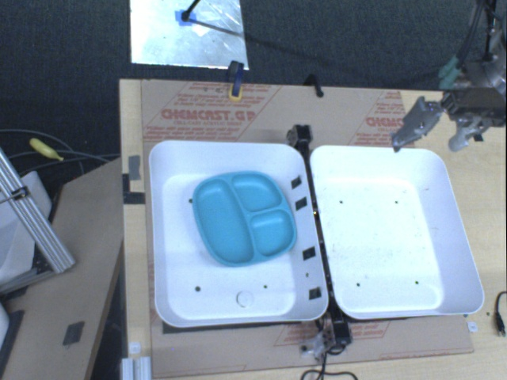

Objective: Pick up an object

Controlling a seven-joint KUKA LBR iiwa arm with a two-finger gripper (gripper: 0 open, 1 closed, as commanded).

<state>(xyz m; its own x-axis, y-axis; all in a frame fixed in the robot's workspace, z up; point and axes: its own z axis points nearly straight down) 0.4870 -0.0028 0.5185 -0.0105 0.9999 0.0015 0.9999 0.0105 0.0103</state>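
Bench point(135, 212): a pale wooden top is seen, carrying a printed cardboard sheet point(214, 115) under two white bins.
Right bin point(444, 212): placed just below the tool.
Left bin point(170, 212): set well to the tool's left.
Blue divided plate point(242, 217): laid flat in the left bin, well apart from the tool.
Tool point(436, 137): held above the right bin's far corner, fingers spread apart, nothing between them.

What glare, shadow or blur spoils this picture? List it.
Camera view: glare whitens the foil sheet at the top; the right bin is bright and washed out; the plate in the left bin is evenly lit with soft shadow; the pincer looks slightly blurred.
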